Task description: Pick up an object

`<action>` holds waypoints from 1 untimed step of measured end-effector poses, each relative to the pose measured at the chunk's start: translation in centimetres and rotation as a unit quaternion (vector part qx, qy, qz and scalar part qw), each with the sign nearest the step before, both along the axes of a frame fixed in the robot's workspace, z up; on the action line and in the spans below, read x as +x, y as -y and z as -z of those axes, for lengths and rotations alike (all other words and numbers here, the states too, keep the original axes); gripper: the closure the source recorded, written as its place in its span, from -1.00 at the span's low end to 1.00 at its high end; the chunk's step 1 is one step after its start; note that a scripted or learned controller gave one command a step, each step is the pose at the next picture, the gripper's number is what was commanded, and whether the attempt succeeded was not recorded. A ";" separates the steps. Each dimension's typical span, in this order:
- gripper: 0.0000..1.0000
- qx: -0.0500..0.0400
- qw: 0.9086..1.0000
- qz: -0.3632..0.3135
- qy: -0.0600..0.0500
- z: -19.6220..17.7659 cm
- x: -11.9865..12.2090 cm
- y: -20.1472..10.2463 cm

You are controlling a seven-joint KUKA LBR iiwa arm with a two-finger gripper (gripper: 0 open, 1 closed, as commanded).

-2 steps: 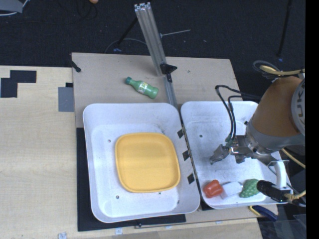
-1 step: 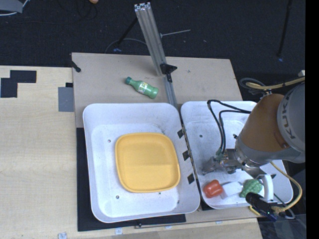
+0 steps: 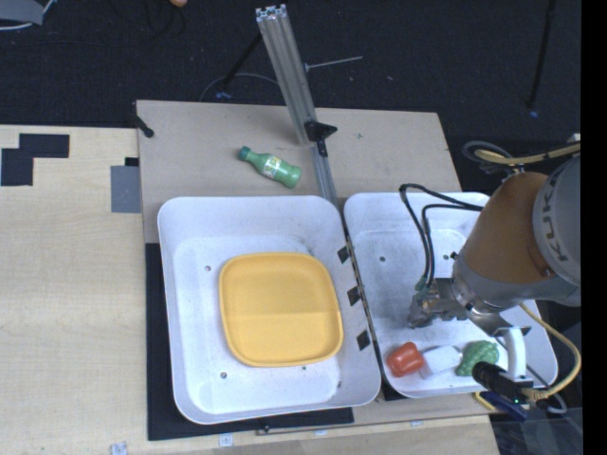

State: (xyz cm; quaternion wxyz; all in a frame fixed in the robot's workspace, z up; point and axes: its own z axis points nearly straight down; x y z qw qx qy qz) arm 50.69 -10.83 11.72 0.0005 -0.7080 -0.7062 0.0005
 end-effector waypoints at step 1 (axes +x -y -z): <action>1.00 0.000 1.000 -0.001 0.003 -5.2 1.1 0.1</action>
